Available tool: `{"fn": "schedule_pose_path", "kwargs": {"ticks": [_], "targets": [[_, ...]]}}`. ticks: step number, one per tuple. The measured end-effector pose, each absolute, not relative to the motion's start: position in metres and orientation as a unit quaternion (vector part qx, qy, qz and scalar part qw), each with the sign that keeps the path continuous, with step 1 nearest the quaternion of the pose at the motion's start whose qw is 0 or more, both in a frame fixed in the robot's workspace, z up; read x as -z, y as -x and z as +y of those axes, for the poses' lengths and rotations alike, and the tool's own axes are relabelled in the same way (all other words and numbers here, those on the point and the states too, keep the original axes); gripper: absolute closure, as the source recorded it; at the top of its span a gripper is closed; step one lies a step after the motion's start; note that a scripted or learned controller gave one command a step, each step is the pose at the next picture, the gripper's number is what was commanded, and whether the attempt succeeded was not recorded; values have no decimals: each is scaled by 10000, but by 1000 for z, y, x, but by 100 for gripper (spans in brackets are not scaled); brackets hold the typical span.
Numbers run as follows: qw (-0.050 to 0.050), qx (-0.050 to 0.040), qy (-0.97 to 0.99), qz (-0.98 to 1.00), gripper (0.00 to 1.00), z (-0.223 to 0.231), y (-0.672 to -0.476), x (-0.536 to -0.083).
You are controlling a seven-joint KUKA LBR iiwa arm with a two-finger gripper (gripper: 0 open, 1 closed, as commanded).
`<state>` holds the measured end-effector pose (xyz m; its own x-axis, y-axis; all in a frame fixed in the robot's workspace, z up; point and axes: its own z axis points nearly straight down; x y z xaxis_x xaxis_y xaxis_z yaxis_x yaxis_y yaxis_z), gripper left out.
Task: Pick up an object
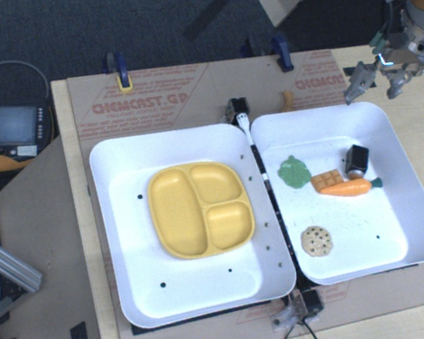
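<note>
While the arm is hanging beyond the bins:
Gripper (377, 83): fingers spreading apart, gripping nothing.
Right bin (409, 222): carrot (347, 189), cookie (316, 241) lying inside.
Left bin (128, 240): holding yellow plate (200, 207).

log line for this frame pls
gripper: open, above right white bin's far corner | held: nothing | right bin: orange toy carrot, green toy vegetable, round cookie | left bin: yellow divided plate

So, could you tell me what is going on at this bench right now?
A robot arm is set to pick up an object. Its gripper hangs open above the far right corner of the right bin, holding nothing. In that bin lie a carrot, a waffle piece, a black block, a green leafy toy and a cookie. The left bin holds a yellow divided plate.
</note>
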<state>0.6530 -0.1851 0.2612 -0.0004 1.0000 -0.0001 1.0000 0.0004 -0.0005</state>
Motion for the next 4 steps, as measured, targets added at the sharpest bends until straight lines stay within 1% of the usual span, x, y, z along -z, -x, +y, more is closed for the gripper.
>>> {"fn": "schedule_pose_path", "kwargs": {"ticks": [2,3,4], "targets": [[25,-17,7072,-7070,0,-185,-645,-175],[25,-16,7073,-7070,0,-186,-638,-113],[-20,7,7070,-7072,100,-187,-641,-128]]}}
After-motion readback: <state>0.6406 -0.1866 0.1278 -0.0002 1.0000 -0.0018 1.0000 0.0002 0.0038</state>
